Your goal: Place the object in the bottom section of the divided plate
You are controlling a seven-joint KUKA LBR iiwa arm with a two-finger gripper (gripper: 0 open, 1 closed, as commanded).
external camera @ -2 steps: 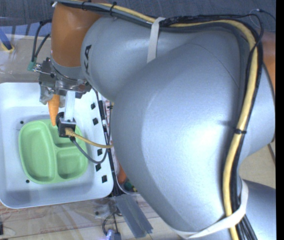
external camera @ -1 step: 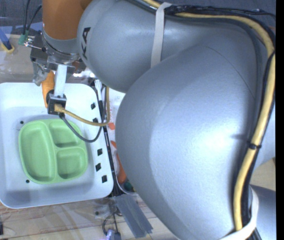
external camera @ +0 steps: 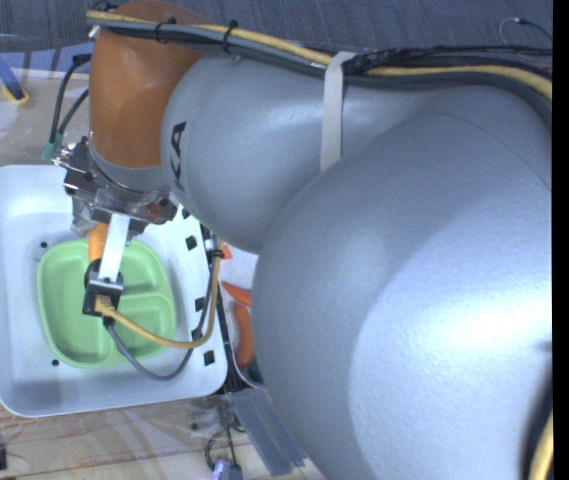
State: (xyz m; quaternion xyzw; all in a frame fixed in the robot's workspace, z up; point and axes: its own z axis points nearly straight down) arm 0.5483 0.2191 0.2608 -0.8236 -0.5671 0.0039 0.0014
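Gripper (external camera: 105, 226) hangs over the far rim of the green divided plate (external camera: 72, 313) in the left white bin (external camera: 6, 268), with the orange object (external camera: 95, 238) peeking out under it (can't tell if it's grasped or released). I'd shift to the plate's near section, go low, then release.

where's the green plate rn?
Camera view, left side: the plate lies about mid-floor in the left bin. The tool hangs over its top edge.
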